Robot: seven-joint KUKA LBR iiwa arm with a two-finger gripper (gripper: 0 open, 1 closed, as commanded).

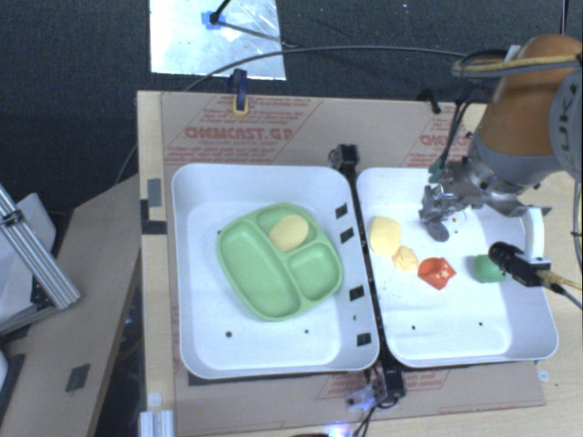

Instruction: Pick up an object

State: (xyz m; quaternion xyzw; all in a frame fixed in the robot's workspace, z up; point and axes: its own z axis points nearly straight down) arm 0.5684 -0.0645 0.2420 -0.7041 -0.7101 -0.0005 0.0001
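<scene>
Four loose items in the right white bin (524, 330) | gripper (438, 215) hangs just above the pale yellow lump (384, 235), probably lining up a grab | can't tell if it's open or closed | red pepper-ish piece (436, 272) close by

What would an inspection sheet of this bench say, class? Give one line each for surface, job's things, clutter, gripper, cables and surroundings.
Surface: brown board bearing the left white bin and the right white bin side by side.
Job's things: in the right bin, a pale yellow piece, a small orange-yellow piece, a red piece and a green piece; in the left bin, a green divided tray with a yellow piece in its top compartment.
Clutter: nothing seen.
Gripper: gripper above the right bin's upper part, with nothing seen between its fingers.
Cables: black cable arching behind the board.
Surroundings: shiny sheet on dark cloth.
</scene>
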